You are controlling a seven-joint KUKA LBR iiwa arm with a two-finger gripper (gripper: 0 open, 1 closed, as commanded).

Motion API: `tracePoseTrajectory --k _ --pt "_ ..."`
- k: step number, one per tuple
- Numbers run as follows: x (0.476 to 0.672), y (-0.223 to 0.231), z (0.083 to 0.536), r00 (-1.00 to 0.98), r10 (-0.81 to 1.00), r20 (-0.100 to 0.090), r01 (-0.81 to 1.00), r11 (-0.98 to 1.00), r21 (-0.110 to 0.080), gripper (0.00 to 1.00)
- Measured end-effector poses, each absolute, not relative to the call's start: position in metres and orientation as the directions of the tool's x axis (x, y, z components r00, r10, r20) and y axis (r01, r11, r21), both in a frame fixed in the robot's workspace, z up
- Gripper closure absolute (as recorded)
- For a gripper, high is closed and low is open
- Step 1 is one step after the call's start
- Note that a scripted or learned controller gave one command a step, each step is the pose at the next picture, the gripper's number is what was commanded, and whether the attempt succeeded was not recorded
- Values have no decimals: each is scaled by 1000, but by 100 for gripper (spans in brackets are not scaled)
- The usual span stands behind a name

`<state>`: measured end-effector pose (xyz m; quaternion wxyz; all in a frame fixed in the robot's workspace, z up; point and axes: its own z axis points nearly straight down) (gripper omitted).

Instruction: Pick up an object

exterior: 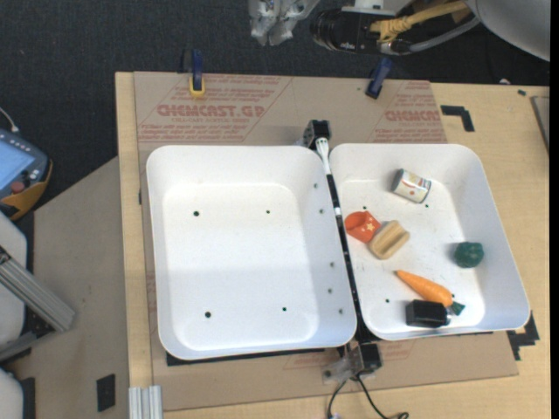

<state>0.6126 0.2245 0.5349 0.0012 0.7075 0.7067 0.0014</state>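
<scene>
Your gripper [278, 11] hangs at the top edge of the view, above the bench and well apart from both bins; you cannot tell how it is set. Everything you could pick lies in the right bin [489, 199]: a small white box [410, 186] nearest the gripper, then a red piece [360, 225] touching a bread roll [389, 239], a green ball [468, 253], a carrot [424, 285] and a black block [426, 313].
</scene>
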Motion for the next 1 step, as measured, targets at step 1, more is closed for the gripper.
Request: tracePoseTrajectory --k 1 --pt "642 224 534 2 1000 0 1000 -2 3 100"
